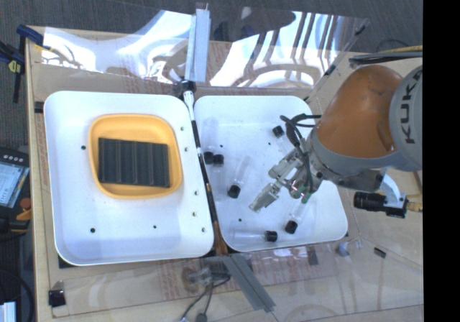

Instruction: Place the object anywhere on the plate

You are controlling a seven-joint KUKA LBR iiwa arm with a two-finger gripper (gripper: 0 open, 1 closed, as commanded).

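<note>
A yellow plate (134, 155) with a dark ridged centre lies in the left bin (72, 220). Several small clear pieces with black caps are scattered in the right bin (244, 116): one (213, 159) near the divider, one (233, 190) at the middle, one (270, 236) and another (290, 226) by the front wall, one (277, 131) toward the back. My gripper (259, 203) hangs low over the right bin's middle, pointing left and down, just right of the middle piece and apart from it. I see nothing held in it.
The arm's orange band (359, 116) covers the right bin's right side. A raised divider (201, 169) runs between the two bins. A clear panel (237, 47) stands behind them. Bare white floor surrounds the plate in the left bin.
</note>
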